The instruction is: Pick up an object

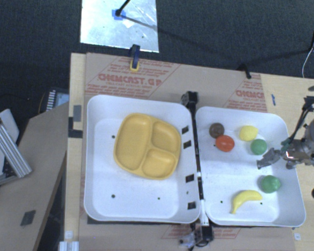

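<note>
The left bin (95, 198) is carrying a yellow divided plate (147, 145) at its middle. The right bin (287, 214) is holding a yellow banana (245, 199) near its front edge, two green balls (271, 183) (258, 146), a yellow lemon (248, 133), an orange ball (225, 143) and a brown ball (216, 129). The tool (275, 156) is hovering by the right rim between the green balls, gripping nothing; I cannot tell how it is set.

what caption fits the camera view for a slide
Pincer over right bin of toy fruit; yellow tray in left bin.
</note>
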You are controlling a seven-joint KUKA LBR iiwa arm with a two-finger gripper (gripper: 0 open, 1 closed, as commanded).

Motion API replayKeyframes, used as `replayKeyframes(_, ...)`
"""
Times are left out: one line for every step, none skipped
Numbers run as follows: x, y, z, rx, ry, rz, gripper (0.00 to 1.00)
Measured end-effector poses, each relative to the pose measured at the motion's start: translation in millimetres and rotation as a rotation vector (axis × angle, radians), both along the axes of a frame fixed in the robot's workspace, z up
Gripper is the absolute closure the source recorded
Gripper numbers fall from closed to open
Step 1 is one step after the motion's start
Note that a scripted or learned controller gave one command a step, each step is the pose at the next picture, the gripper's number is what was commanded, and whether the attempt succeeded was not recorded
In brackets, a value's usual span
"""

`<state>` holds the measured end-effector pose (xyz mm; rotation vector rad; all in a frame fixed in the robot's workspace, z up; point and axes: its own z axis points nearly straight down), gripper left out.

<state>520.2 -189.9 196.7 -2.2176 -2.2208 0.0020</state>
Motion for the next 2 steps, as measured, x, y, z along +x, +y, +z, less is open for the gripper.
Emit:
replayKeyframes(4,3,-62,0.000,-0.001,-0.001,0.00)
replayKeyframes(4,4,-114,0.000,-0.001,-0.001,0.00)
